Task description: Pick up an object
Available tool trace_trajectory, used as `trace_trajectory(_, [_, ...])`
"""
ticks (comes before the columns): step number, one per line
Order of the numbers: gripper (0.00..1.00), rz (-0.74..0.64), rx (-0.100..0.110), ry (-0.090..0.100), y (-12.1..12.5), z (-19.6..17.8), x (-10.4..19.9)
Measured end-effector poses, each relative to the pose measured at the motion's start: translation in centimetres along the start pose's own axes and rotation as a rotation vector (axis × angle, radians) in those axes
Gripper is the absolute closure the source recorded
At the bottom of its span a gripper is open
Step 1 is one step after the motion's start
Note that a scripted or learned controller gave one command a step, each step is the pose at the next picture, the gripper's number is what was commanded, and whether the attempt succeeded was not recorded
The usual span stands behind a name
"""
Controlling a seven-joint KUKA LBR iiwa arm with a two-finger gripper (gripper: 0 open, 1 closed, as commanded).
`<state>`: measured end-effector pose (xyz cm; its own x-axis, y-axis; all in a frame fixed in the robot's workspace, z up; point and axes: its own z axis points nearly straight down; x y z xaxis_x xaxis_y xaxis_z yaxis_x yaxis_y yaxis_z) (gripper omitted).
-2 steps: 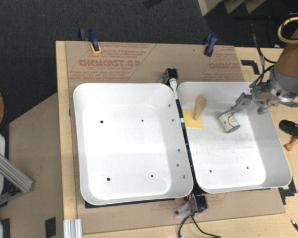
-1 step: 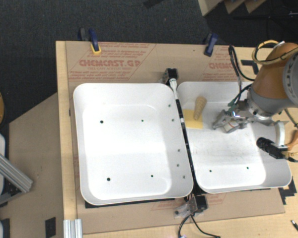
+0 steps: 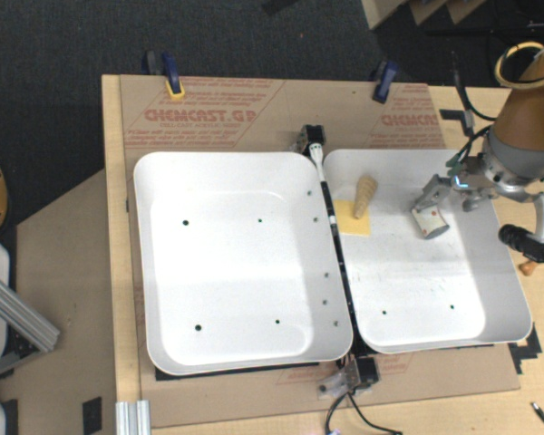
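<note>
Right of frame: claw (image 3: 432, 216) hangs over right bin (image 3: 490, 324), finger state unclear; yellow pad (image 3: 354, 221) and tan cone (image 3: 365, 194) lie near bin's left wall.

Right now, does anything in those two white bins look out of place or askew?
Nothing looks spilled or damaged. In the right bin, a tan cone-shaped piece lies tilted, its lower end overlapping a flat yellow square near the divider. The pincer hangs over the same bin, apart from both pieces.
</note>
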<state>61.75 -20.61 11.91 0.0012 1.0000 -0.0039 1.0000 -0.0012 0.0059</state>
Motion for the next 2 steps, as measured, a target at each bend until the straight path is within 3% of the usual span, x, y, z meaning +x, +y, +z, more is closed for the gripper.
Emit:
trace_trajectory(1, [0.00, -0.004, 0.012, 0.008, -2.0, 3.6, 4.5])
trace_trajectory(2, [0.00, 0.000, 0.000, 0.001, 1.7, 3.4, -0.6])
